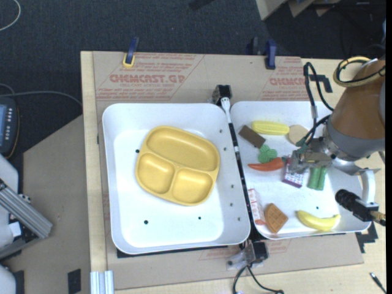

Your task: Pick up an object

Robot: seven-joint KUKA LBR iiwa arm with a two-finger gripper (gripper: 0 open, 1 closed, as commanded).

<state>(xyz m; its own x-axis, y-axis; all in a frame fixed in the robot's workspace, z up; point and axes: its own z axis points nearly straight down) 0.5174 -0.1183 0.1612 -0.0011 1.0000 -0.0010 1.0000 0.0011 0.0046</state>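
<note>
My gripper hangs low over the middle of the right bin, reaching in from the right. Just beneath and beside it lie a small purple box and a green cylinder; whether it touches either is not visible. Left of the gripper are a red pepper-like piece and a green leafy toy. Farther back lie a yellow corn-like piece, a brown block and a tan disc, partly hidden by the arm.
A yellow banana, a waffle-like biscuit and a red-and-white packet lie at the right bin's front. The left bin holds a yellow divided plate. Black cables hang by the arm.
</note>
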